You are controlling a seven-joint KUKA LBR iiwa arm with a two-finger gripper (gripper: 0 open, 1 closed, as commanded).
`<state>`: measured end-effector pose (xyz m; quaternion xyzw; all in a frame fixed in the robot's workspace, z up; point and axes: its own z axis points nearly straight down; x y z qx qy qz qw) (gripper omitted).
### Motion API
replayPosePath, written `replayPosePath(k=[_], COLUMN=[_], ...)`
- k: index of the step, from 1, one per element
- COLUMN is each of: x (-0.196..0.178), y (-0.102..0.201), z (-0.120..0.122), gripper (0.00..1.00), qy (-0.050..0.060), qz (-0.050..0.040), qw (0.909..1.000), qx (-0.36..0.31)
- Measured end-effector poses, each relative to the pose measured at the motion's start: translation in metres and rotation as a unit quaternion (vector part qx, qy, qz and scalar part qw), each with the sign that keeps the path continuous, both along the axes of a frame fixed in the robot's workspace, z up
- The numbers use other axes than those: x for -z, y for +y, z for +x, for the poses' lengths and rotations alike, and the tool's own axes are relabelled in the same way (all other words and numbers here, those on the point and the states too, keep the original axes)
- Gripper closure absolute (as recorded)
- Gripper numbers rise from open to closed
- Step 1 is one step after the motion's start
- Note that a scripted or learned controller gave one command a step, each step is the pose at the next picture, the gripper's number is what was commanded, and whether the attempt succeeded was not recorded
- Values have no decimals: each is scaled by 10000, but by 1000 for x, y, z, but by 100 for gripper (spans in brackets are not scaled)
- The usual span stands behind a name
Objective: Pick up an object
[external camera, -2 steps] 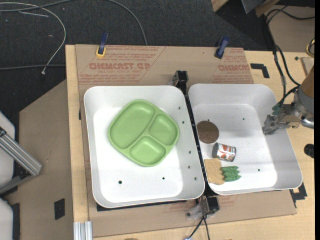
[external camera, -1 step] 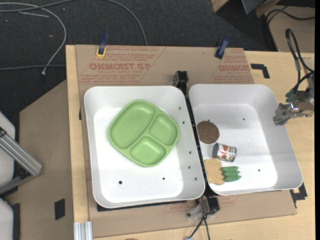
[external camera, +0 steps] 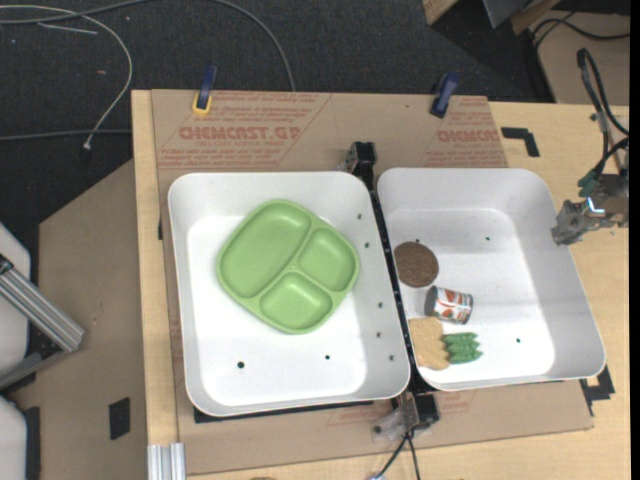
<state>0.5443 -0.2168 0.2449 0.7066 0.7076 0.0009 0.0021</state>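
Gripper point(external camera: 578, 218) at right bin's point(external camera: 540, 193) edge, state unclear; can point(external camera: 449, 305) inside.

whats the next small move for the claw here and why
Probably swing the claw leftward over the right bin and stop above the small can. The claw sits at the bin's right rim, apart from every object. The can lies on its side near the bin's left wall, with the brown disc above it and the green toy below, so it looks the easiest grab.
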Motion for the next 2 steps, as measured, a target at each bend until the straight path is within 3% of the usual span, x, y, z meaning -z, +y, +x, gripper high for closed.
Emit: replayPosePath(k=[2], x=[-1], y=[116], z=[17], gripper=[100], qy=[27], qz=[31], qw=[10000], qx=[-31])
